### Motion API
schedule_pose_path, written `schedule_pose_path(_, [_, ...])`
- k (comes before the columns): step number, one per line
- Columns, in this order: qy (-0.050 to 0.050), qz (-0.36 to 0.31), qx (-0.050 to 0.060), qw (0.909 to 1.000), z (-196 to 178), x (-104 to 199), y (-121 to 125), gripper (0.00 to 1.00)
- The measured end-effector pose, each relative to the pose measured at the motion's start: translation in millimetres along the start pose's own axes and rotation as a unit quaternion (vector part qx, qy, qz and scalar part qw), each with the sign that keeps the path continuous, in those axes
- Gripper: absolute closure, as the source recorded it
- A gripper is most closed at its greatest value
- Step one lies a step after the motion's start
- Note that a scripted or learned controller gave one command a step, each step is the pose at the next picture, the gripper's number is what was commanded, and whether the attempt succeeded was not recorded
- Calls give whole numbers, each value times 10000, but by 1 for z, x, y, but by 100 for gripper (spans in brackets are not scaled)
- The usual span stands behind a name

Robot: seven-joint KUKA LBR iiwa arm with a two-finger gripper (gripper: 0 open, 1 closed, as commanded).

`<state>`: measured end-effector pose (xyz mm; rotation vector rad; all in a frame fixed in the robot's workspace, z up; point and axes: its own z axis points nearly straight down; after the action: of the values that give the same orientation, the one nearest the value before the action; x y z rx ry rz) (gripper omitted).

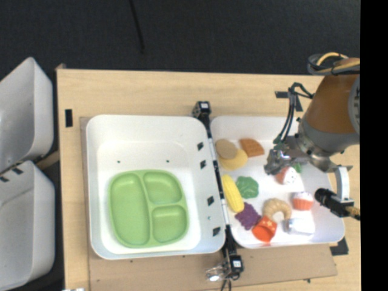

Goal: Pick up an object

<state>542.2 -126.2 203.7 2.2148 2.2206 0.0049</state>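
My gripper (276,162) hangs low over the right bin (267,125), near its right middle. A small white and red toy (290,176) lies right beside it, at its lower right. I cannot see whether anything is held. Around it in the bin lie an orange piece (251,146), a tan round piece (225,147) on a yellow one (236,160), a green broccoli (247,186) and a corn cob (231,192).
Nearer the front of the right bin are purple grapes (247,216), a tan croissant (277,208), a red pepper (265,230) and two white and red pieces (302,201) (301,225). The left bin (121,132) holds a green divided tray (147,206).
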Motion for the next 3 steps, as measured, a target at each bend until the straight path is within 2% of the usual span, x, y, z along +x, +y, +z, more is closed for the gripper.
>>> schedule_pose_path(1, [0, -4, 5, 10000, -39, -1, 2, 100])
schedule_pose_path(2, [6, -16, 20, 10000, -28, 46, 25, 100])
schedule_pose_path(3, [11, -17, 19, 10000, -28, 78, 45, 100])
